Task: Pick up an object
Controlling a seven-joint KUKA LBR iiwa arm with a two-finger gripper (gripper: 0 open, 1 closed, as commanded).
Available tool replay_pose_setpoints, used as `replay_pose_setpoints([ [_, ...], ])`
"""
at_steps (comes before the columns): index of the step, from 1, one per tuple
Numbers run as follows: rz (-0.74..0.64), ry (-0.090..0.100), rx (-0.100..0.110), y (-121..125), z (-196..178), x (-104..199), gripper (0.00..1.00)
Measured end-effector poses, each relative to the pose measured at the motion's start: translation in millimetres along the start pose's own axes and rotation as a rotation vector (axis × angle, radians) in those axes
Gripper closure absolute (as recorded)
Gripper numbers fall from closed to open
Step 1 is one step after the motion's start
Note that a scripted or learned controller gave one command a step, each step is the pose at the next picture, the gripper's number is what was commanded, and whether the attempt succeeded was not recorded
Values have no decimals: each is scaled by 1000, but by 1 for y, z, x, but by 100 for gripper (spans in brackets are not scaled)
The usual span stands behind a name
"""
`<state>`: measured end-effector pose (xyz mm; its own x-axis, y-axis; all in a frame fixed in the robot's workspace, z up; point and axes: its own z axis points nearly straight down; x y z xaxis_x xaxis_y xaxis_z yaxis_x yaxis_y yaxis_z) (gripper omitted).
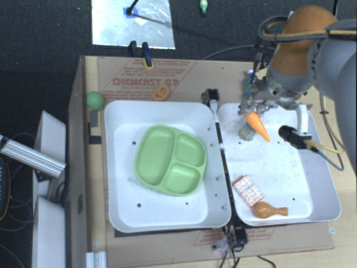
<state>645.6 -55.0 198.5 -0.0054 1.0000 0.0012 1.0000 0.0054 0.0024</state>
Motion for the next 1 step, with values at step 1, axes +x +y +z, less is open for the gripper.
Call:
replay_pose_setpoints([
  [1, 0, 0, 1, -36, -27, 77, 100],
])
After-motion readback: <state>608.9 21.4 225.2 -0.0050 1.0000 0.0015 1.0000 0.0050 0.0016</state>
